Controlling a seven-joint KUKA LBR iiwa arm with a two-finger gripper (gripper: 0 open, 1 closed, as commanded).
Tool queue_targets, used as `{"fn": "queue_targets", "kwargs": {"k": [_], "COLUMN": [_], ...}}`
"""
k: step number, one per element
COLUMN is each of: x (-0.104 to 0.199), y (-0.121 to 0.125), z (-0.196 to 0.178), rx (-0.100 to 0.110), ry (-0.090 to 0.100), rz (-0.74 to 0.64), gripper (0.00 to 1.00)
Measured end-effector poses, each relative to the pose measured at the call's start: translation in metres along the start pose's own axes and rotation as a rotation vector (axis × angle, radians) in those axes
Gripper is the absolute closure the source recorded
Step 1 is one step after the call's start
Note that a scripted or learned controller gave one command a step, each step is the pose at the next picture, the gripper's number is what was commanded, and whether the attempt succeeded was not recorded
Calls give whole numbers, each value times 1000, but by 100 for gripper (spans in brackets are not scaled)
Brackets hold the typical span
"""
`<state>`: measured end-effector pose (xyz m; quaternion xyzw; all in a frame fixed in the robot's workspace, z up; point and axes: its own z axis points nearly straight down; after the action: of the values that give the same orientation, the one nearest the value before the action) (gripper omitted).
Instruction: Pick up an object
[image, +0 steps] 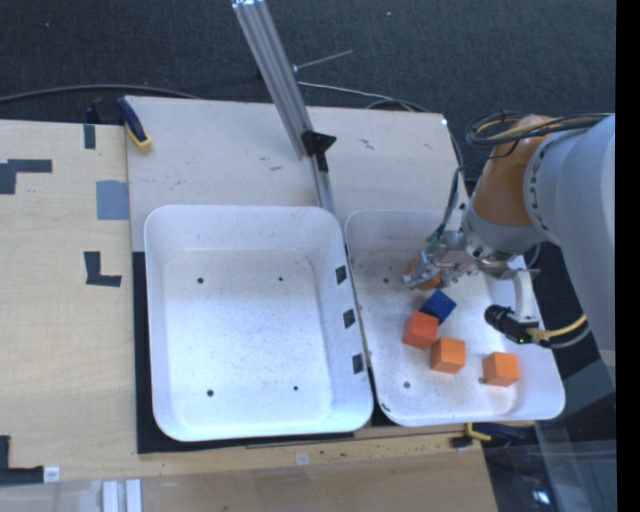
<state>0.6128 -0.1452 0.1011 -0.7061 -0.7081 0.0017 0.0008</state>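
With our gripper (432, 272) low in the right bin (380, 240), its grip unreadable, we should center squarely over the blue cube (439, 305) just beside it before closing.

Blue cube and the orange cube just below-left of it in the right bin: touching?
Cannot tell. In the camera view the small blue cube and the orange cube meet corner to corner with no visible gap, but the slanted angle could hide one.

On your worktop (230, 150) two bins sit side by side. In the right bin (385, 240) you have four blocks (447, 355) clustered near its middle and front. The claw (428, 272) hangs just behind them.
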Motion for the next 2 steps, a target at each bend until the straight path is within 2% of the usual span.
{"fn": "queue_targets", "kwargs": {"k": [1,2], "x": [64,135], "y": [65,69], "z": [-97,-91], "rx": [-13,-1], "ry": [1,3], "rz": [-6,-5], "gripper": [100,100]}}
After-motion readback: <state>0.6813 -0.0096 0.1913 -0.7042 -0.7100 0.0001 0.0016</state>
